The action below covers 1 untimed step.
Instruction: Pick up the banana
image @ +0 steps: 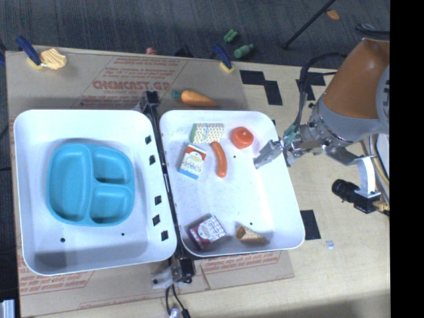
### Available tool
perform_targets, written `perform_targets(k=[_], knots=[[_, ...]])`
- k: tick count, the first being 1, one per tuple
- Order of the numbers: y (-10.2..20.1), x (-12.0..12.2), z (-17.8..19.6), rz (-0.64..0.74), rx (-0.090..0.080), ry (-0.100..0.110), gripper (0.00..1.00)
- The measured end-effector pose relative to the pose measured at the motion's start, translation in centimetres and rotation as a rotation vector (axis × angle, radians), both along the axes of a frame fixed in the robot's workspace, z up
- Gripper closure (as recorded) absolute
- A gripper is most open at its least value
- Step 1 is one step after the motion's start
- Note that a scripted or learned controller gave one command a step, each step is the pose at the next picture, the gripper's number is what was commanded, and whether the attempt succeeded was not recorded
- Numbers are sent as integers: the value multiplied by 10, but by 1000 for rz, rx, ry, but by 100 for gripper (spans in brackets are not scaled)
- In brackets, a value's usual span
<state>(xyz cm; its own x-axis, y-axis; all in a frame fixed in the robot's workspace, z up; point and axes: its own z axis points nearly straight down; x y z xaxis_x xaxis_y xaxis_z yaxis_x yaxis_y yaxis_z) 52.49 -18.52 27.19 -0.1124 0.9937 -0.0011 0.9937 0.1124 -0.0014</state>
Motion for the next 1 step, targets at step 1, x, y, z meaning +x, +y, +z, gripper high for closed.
perform_targets(k=[1], knots=[[118,-11,63,-64,2,0,0]])
